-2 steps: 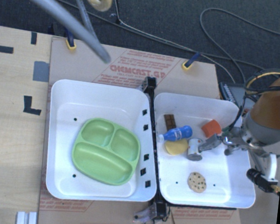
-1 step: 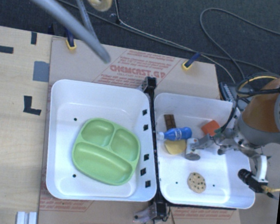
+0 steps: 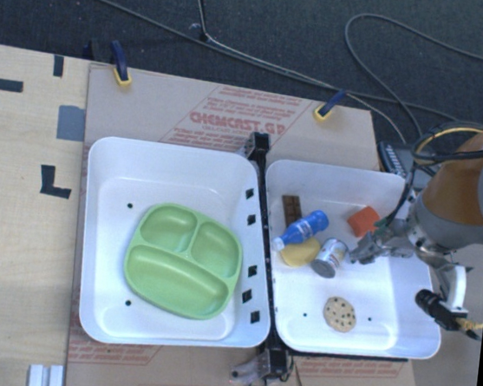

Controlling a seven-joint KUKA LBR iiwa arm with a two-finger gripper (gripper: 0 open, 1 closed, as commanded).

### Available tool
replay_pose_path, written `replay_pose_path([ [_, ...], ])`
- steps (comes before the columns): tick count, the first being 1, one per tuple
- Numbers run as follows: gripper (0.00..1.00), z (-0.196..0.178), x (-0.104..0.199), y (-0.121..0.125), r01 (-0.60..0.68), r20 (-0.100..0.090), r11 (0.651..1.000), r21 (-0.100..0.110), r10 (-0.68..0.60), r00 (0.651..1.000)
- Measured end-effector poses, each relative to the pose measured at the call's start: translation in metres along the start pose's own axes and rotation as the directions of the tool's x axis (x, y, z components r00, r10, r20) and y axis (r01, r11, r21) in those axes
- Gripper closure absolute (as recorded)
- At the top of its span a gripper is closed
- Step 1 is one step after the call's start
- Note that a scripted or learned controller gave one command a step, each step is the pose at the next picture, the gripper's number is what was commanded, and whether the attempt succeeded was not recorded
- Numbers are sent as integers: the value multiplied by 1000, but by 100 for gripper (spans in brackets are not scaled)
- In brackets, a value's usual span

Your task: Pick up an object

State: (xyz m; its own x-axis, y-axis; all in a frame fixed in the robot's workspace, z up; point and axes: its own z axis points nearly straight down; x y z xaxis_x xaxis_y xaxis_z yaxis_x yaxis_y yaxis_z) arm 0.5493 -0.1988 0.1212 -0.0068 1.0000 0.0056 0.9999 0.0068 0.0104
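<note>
I am looking down at a slant on two shallow white bins set side by side on a cardboard sheet. The left bin [image 3: 104, 171] holds a green divided plate [image 3: 183, 261], lying flat near its middle. The right bin [image 3: 407, 335] holds the loose objects I could pick from: a blue bottle [image 3: 304, 229] lying on its side, a yellow lump [image 3: 299, 253] touching it on the near side, a small silver can [image 3: 330, 258] just right of the lump, an orange block [image 3: 363, 221] farther back and to the right, a brown bar [image 3: 291, 209] toward the far left of the bin, and a cookie [image 3: 340, 313] alone near the front.

The arm [image 3: 456, 192] reaches in from the right, and its gripper [image 3: 367, 250] sits low over the right bin, between the orange block and the silver can, just beside both. I judge the task not yet done: every object appears to rest on the bin floor, and I see nothing lifted. What is left is to close on something and raise it.

The gripper's tip is small and dark against the bin, so I cannot tell how far it is open, nor whether it touches the can or the block. Nothing visibly sits between its fingers.
</note>
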Motion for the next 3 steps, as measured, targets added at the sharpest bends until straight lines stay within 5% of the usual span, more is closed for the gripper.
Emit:
replay_pose_path([
  [3, 100, -153, 6, 14, -5, 7, 1000, 7, 5, 1000],
])
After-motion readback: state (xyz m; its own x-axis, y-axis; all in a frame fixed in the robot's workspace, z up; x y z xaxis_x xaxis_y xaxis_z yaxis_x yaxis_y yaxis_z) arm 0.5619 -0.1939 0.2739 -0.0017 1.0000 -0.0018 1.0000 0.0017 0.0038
